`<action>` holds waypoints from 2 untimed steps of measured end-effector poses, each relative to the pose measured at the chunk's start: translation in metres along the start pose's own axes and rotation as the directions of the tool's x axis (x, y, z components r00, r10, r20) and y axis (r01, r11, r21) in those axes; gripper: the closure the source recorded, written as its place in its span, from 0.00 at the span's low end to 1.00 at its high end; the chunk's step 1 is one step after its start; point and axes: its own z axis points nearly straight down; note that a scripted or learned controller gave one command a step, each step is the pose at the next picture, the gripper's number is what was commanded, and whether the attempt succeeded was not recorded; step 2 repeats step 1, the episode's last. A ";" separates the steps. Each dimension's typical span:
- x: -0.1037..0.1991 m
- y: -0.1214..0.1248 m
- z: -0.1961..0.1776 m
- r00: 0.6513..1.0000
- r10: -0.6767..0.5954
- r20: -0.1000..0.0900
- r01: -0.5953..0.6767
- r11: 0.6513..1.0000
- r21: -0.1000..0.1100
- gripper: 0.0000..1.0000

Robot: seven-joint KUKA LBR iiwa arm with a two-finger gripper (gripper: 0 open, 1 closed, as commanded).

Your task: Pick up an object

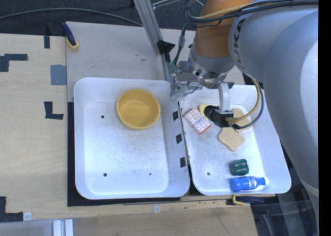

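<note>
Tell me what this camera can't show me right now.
- Right bin: far end and right rim covered by the arm, camera view.
- Small box: print too small to read.
- Dark green item: too small to identify.
- Blue bottle: label blurred.

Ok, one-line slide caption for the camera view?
Gripper over the far edge of the cluttered bin; yellow bowl alone in the other bin.
</note>
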 end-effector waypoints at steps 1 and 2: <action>0.054 0.007 -0.005 1.000 0.001 0.000 -0.001 1.000 -0.001 1.00; 0.054 0.007 -0.005 1.000 0.001 0.000 -0.001 1.000 -0.001 1.00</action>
